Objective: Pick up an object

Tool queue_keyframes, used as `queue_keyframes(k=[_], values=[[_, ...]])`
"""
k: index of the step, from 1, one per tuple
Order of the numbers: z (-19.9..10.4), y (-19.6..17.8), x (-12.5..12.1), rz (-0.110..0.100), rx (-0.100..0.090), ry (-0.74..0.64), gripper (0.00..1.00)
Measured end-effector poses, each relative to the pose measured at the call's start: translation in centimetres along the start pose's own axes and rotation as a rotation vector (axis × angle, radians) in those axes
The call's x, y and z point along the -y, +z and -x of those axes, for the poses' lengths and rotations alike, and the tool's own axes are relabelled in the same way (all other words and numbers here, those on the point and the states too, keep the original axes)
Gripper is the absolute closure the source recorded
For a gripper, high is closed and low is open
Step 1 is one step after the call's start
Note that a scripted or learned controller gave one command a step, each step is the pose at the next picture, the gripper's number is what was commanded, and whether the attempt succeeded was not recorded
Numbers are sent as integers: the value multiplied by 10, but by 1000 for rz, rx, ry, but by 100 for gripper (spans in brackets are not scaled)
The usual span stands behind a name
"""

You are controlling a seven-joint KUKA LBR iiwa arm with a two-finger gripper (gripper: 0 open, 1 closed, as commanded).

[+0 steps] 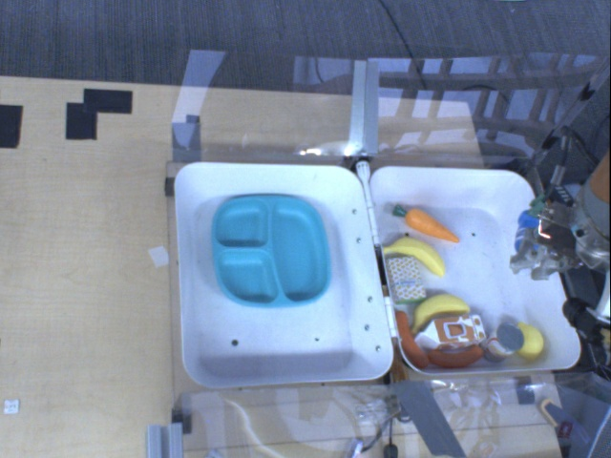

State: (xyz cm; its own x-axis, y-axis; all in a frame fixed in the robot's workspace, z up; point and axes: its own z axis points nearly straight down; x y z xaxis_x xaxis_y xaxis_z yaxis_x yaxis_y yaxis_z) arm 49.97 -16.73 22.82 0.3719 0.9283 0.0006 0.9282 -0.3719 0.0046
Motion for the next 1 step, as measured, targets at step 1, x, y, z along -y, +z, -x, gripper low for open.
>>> queue_keyframes(k=[1], values=[[-15,35,-6,-4,0,138,100]])
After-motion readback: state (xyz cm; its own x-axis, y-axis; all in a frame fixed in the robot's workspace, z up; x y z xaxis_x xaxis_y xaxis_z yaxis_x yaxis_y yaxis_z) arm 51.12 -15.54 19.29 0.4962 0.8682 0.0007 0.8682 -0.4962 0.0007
